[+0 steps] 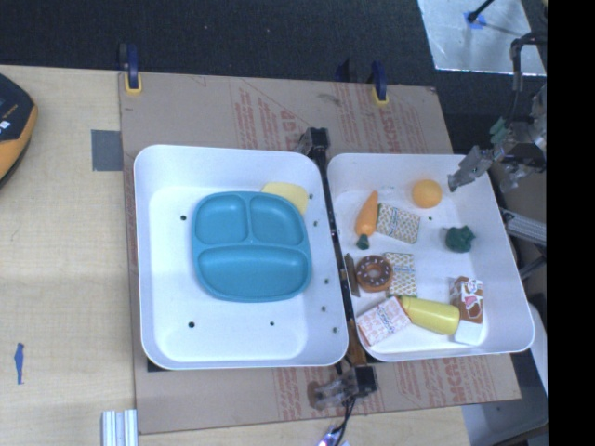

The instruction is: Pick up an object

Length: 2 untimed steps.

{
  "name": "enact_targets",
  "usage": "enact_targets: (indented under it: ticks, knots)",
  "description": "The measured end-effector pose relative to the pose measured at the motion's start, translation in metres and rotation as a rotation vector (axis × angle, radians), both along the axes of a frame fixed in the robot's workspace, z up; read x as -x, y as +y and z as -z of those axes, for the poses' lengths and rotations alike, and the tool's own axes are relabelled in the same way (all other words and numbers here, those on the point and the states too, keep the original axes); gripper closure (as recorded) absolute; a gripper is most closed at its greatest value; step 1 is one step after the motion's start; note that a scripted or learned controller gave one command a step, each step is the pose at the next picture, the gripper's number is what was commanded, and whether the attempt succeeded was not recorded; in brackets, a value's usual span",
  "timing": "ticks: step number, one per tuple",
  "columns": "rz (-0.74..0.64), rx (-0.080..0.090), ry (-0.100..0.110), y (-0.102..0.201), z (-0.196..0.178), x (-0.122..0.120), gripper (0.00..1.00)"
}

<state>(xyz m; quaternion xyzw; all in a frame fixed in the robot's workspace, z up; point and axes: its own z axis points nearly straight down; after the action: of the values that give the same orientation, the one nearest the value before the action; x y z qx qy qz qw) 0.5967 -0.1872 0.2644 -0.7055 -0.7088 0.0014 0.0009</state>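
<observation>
At the near edge of the desk (65, 277), a black clamp (339, 388) sits where the 2 white bins meet. The right bin (507, 277) holds the small objects. Nearest the camera lie a red-and-white packet (383, 321), a yellow bottle (430, 315) on its side just beside it, and a brown-and-white wrapped snack (469, 300) touching the bottle's right end. A little farther in, a chocolate doughnut (375, 272) rests against a patterned packet (402, 273). Beyond those, a dark green lump (458, 239) lies apart near the right wall, another patterned packet (397, 222) sits mid-bin, and a toy carrot (366, 217) lies tilted just left of it, green top toward the camera. An orange ball (427, 193) sits alone toward the far wall.

The left bin (163, 333) holds a blue divided plate (251, 246) with 3 compartments; a pale yellow object (287, 195) peeks from behind the plate's far right corner, touching it.

The hand (468, 169) hangs above the far right corner of the right bin, near the orange ball but apart from it. Nothing shows between its fingers; whether they are spread or closed cannot be told at this size.

On the far side, 2 blue clips (131, 67) pin the cardboard sheet (279, 110) under the bins, and an orange-and-black device (14, 124) lies at the desk's left edge.
</observation>
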Motion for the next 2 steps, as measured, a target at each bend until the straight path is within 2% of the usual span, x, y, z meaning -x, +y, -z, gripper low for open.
enact_targets:
  ticks: [1,2]
  knots:
    - [-0.005,-0.001,0.007,0.007,0.123,-0.057,0.0]
    - [-0.003,-0.001,0.006,0.014,0.176,-0.058,0.0]
